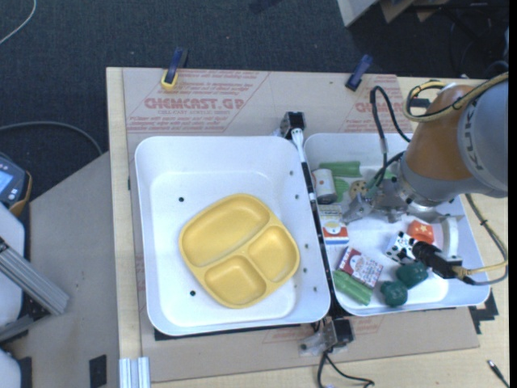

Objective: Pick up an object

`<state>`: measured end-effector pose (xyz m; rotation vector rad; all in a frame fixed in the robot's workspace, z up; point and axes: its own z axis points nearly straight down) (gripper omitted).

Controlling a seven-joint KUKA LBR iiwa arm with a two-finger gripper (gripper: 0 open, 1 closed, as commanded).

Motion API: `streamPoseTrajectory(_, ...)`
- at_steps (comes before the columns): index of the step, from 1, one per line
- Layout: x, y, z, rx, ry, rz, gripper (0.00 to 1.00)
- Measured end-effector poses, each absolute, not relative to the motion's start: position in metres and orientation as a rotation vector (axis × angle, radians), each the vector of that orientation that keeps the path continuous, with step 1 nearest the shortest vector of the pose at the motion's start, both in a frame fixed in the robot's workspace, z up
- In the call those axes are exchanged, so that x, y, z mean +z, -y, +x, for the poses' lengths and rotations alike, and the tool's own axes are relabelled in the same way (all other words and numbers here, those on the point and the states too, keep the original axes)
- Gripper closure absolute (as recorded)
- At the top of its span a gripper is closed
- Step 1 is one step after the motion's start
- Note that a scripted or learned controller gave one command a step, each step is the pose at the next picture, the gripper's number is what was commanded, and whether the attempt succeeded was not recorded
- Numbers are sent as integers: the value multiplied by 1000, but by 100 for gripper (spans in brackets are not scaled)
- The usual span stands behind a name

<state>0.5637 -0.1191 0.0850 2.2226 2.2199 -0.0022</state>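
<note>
Your pickable things all lie in the right bin (pixel 408 306). Gripper (pixel 361 208) sits low over that bin's middle-left, pointing left. It's blurred against the clutter, so you cannot tell the jaw state, and nothing visibly sits in it.

- Just beside the gripper, near side: small carton (pixel 334 234), white with red and blue, against the bin's left wall.
- Far side of the gripper: can (pixel 325 186), lying down by the left wall.
- Past the can, at the far end: green packet (pixel 339 170).
- Right of the can: spotted bit (pixel 356 188), too small to identify.
- Near end of the bin: red box (pixel 361 267), tilted.
- Touching the box's near-left edge: green stick (pixel 352 288).
- Right of the box: two dark green lumps (pixel 395 294), close together.
- Right of centre: black-and-white toy (pixel 401 247), with an orange piece (pixel 421 232) just beside it on the far side.

Arm (pixel 452 148) comes in from the right, with its orange band above the bin's far-right part.

Left bin (pixel 161 217) holds a yellow plate (pixel 238 249) with three compartments, lying flat and roughly centred. The two bins touch along the middle.

Both stand on a brown board (pixel 210 103). Two clamps grip its far edge, one yellow-tipped (pixel 172 69) on the left and one blue (pixel 359 73) toward the right.
</note>
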Motion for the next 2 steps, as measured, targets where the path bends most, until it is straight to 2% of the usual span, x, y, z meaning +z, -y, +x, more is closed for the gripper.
streamPoseTrajectory(1,96,119,564,1,-2218,2223,100)
streamPoseTrajectory(2,159,122,563,6,-2216,2217,100)
